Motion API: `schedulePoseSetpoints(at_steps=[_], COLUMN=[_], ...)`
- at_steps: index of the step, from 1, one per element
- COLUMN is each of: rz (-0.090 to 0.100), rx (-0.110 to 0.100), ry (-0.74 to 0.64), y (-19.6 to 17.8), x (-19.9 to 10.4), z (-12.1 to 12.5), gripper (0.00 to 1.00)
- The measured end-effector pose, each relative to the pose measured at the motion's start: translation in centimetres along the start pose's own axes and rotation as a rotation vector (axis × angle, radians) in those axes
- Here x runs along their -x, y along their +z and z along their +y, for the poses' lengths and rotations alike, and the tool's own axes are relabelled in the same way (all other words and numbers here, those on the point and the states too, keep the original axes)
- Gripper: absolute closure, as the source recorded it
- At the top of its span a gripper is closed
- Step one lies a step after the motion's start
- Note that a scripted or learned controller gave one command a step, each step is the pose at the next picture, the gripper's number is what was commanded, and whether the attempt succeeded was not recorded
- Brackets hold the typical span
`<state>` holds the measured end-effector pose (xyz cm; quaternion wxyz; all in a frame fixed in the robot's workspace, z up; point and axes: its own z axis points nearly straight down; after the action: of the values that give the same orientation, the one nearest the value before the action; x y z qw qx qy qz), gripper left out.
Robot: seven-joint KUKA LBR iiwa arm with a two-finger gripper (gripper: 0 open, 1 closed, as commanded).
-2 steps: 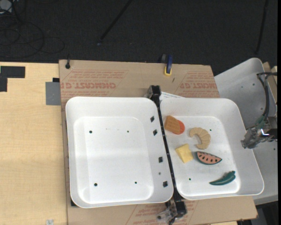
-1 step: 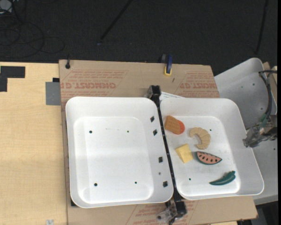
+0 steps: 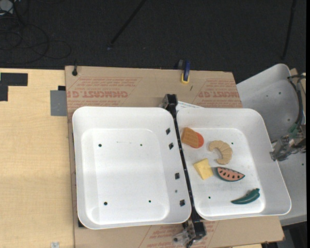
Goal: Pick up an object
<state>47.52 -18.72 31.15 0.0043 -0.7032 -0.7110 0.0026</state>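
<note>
The right bin (image 3: 271, 138) holds several toy foods. An orange rounded piece (image 3: 192, 138) lies near the divider at the bin's upper left. A tan croissant (image 3: 221, 151) sits to its right. A yellow cheese block (image 3: 203, 169) lies below them. Next to it is a watermelon slice (image 3: 230, 174), red with a dark rind. A dark green pepper (image 3: 246, 196) rests near the bin's front right corner. All the pieces lie apart from one another.
The left bin (image 3: 82, 138) stands beside the right one, with a black divider (image 3: 178, 159) between them. Both rest on cardboard (image 3: 119, 87). A pale grey panel (image 3: 271, 89) and some cables (image 3: 289, 146) are just beyond the right bin's edge.
</note>
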Motion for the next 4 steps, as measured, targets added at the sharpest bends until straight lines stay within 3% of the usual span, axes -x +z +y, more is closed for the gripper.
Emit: schedulePoseSetpoints(at_steps=[3, 4], rz=[0.002, -0.007], rx=[-0.007, 0.019], ry=[-0.018, 0.008], y=[-2.7, -12.6], x=[0.3, 2.7], z=[-0.1, 0.0], gripper=[1.00, 1.00])
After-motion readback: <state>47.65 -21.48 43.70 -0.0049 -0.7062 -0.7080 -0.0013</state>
